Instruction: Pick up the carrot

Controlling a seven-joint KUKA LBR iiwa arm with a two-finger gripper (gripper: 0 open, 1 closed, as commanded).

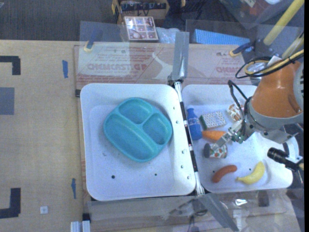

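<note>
The carrot (213, 135) is a small orange piece lying in the right bin (280, 178), left of centre. My gripper (231, 137) hangs low just to the right of the carrot, at its right end, under the orange wrist band. Whether it touches the carrot is unclear from this angle.
Around the carrot lie a blue bottle (193, 123), a patterned box (214, 119) and a small patterned cup (216, 151). A red sausage (224, 172) and a banana (254, 174) lie near the front wall. A teal divided plate (138, 128) sits in the left bin (96, 178).
</note>
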